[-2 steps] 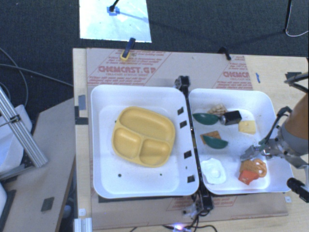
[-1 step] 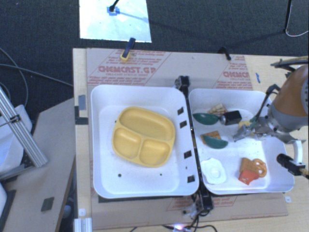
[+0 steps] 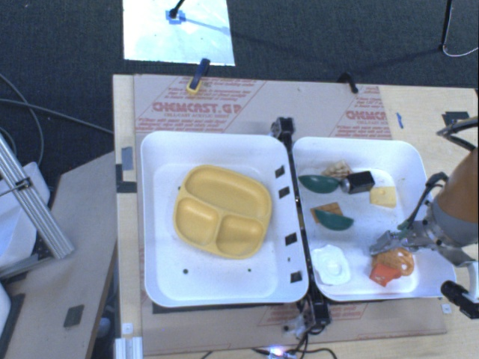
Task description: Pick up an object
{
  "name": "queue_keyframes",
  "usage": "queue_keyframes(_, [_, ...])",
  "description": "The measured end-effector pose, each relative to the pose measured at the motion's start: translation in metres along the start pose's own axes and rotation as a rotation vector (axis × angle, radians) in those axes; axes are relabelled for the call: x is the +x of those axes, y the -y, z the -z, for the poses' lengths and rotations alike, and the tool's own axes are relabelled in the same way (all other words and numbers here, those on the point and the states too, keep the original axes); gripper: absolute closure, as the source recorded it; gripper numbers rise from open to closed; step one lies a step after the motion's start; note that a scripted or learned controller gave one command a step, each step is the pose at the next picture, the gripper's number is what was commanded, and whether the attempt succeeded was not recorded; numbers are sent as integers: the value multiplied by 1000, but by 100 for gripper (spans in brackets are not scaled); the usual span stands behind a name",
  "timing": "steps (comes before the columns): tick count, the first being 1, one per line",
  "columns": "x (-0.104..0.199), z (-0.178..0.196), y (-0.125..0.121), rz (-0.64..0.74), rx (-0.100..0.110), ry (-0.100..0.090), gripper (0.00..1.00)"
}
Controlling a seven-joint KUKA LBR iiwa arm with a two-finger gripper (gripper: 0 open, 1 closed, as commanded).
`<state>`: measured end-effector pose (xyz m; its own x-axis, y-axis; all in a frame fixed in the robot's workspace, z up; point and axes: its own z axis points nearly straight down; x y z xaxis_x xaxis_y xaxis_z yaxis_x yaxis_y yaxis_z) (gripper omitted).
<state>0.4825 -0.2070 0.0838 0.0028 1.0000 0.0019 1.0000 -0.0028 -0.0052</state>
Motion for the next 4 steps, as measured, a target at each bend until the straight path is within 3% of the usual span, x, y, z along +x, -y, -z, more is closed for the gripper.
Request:
queue_keyframes(2, [1, 1, -21, 8, -8, 3, 0])
queue_keyframes(3, [75, 0, -4, 11, -4, -1, 0])
queue_keyframes(4, [43, 63, -5, 3, -12, 5, 0])
